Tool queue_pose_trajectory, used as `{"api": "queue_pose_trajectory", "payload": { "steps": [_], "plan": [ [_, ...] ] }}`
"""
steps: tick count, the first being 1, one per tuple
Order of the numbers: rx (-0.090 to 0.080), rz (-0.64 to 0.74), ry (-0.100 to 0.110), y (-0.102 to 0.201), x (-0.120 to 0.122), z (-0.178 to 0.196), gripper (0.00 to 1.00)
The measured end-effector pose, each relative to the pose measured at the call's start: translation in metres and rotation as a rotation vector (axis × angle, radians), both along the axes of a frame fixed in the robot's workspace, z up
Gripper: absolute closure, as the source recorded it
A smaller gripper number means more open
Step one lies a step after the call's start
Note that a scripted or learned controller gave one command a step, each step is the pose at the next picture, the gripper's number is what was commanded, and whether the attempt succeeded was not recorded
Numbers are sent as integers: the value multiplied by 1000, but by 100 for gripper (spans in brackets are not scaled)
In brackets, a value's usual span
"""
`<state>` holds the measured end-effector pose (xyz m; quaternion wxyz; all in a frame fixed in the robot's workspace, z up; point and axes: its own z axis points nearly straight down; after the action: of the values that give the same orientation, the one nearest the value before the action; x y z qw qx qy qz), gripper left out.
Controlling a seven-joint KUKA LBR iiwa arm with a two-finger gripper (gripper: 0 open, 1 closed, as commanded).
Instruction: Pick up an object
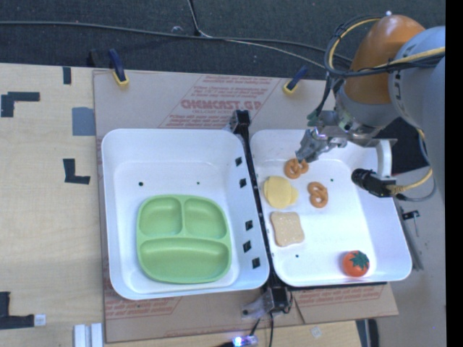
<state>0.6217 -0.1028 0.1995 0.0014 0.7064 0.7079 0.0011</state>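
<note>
Left bin (pixel 116 150): shallow white plastic tray on the desk, carrying a light-green three-compartment plastic plate (pixel 184 238) that lies toward the bin's near edge. Nothing rests in the plate's compartments.

Right bin (pixel 376 262): second shallow white tray, touching the left one along a black clip line. Contents, from its left wall outward: a pale yellow round disc (pixel 278 191) and, just nearer the front edge, a tan toast-like slice (pixel 287 228); a small brown pretzel-shaped toy (pixel 294 168) toward the back edge; a second brown pretzel (pixel 317 194) near the middle; an orange-red tomato-like toy with a green top (pixel 355 263) in the front right corner.

Gripper (pixel 309 152): grey, reaching in from the right, hanging over the back part of the right bin, its tip just beside or touching the first pretzel. Contact cannot be confirmed, and whether the fingers are apart or together cannot be told at this angle.

Progress, judged: approach looks nearly complete, likely target is the back pretzel. All objects lie in the bin, none lifted. Closing and lifting remain.
</note>
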Motion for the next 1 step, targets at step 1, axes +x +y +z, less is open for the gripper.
{"api": "queue_pose_trajectory", "payload": {
  "steps": [1],
  "plan": [
    [-1, 0, -1, 1, 8, 60, 100]
  ]
}}
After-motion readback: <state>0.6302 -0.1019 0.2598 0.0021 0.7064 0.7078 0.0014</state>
